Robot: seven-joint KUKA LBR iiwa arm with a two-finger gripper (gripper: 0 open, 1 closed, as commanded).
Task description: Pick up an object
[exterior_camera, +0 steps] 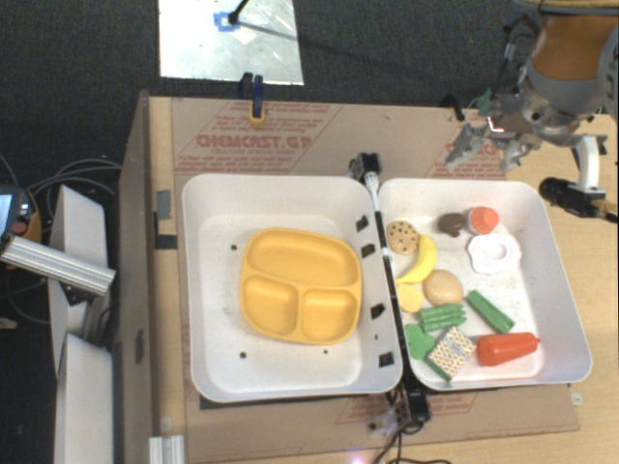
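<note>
From the overhead camera I see the tool [486,135] hanging above the bench, beyond the far edge of the right shallow white bin [556,259]; its tips blur into the cardboard and I cannot tell their state. Toy food lies in that bin: a yellow plastic banana [420,259], a small brown lump [451,224] too dim to name. A yellow compartment tray [300,285] sits in the left bin [208,259].

Arm [571,37] cut off at top edge; fingers [462,148] perhaps blurred.
</note>
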